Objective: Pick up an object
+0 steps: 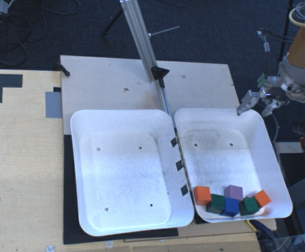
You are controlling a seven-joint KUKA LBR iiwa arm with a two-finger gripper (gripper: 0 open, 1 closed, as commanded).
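The left bin [123, 167] sits on the bench beside the right bin [223, 140], their inner walls touching. In the right bin's near right corner a cluster of blocks lies packed together: an orange block [202, 195] at the left, then a dark green block [215, 204], a blue block [231, 206], a purple block [234, 192] just behind, another green block [250, 205], and a second orange block [262, 198]. Far right, the gripper [257, 102] hangs over the right bin's far right corner, well apart from the blocks, its fingers spread and holding nothing.
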